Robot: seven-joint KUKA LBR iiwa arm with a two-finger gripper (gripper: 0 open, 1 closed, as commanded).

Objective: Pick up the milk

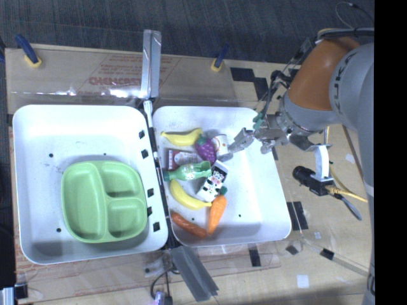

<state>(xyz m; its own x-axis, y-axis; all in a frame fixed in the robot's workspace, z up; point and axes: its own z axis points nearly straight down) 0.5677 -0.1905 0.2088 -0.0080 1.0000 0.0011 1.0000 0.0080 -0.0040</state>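
Note:
The milk (213, 182) is a small white carton with black cow patches. It lies in the middle of the right bin (267, 189), leaning between a green bottle (188, 170) and a carrot (216, 212). My gripper (239, 141) hangs over the upper part of the same bin, up and to the right of the milk and apart from it. It points left toward a small silver can (221, 144) and purple grapes (206, 149). Nothing shows between its tips.
Around the milk lie a banana (180, 138) at the back, a second banana (188, 196) at its left front, and an orange piece (188, 225) at the near wall. The left bin (38, 132) holds a green divided plate (105, 201).

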